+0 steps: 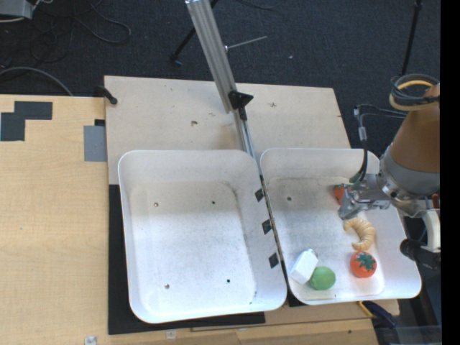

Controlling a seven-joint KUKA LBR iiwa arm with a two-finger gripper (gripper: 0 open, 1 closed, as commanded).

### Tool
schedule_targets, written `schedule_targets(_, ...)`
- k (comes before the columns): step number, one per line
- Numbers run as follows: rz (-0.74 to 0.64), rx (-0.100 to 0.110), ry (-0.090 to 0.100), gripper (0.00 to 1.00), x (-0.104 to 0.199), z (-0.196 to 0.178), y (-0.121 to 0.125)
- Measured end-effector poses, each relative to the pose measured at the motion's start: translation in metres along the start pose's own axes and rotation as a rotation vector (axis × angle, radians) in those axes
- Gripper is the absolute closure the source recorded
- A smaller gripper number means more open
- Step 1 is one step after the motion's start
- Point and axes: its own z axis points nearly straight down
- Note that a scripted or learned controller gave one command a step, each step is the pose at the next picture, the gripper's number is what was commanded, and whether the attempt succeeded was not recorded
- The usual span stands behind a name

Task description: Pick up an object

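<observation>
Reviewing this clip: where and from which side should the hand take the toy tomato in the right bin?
Grip the toy tomato across its round red body, coming straight down from above. It probably suits this: it lies apart from the beige curved piece and near the right bin's front rim.

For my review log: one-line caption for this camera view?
Gripper low in right bin above tan curved toy, tomato, green ball.

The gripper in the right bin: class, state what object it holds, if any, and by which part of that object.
It cannot be told. The gripper sits low in the right bin, just above a tan curved toy and beside a small orange-red object, but no object visibly sits in it.
</observation>
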Motion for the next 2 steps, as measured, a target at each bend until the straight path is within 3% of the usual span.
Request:
schedule_targets(1, -0.001, 0.0, 0.0, 1.0, -0.001, -0.052, 0.001)
schedule_targets(2, -0.004, 0.007, 0.004, 1.0, 0.049, -0.056, 0.001)
